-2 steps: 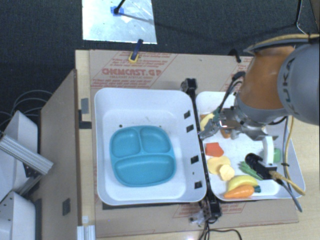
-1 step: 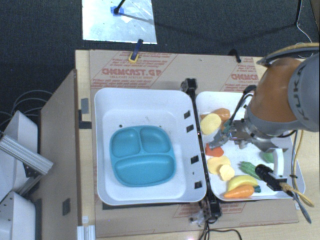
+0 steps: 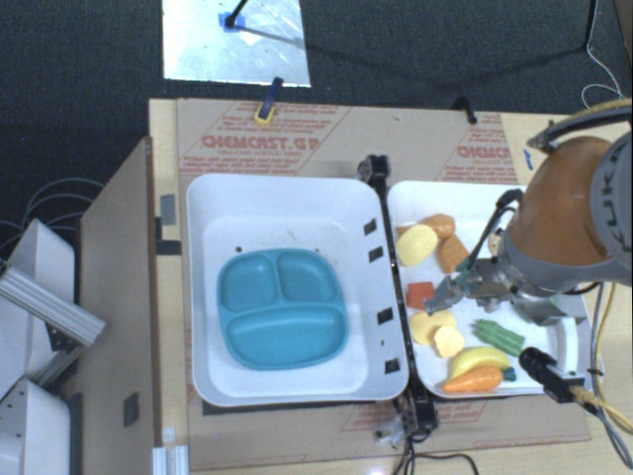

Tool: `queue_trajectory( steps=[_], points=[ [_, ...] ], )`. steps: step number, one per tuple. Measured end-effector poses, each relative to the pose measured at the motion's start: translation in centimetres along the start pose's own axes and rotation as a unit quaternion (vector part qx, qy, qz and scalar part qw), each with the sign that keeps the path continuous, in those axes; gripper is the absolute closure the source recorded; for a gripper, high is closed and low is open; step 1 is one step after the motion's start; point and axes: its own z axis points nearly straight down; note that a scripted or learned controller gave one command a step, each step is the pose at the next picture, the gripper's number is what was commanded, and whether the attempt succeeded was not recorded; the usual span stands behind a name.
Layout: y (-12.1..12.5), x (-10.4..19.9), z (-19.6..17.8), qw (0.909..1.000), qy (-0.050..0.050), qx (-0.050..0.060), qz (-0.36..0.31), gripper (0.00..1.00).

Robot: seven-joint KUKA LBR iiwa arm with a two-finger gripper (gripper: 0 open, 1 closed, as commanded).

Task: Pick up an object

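Toy food [image 3: 457, 305], yellow, orange, red, green, fills right bin [image 3: 410, 198].

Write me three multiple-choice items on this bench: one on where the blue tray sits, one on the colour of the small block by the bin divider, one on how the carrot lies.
1. Where is the blue divided tray?
A. In the left bin
B. In the right bin
C. On the floor

2. What colour is the small square block near the divider in the right bin?
A. Blue
B. Red
C. White

3. How does the orange carrot lie?
A. Standing upright
B. Resting inside the blue tray
C. Flat on the bin floor, beside the banana

Answers: 1 A, the tray fills the middle of the left bin. 2 B, the block is red, left of the tool. 3 C, the carrot lies flat at the right bin's near edge, just below the banana.
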Motion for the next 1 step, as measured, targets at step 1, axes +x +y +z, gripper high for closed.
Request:
queue_trajectory(
  steps=[1],
  points=[
    [2.01,-2.69,10.2,1.0,-0.001,0.0,0.001,0.0]
  ],
)
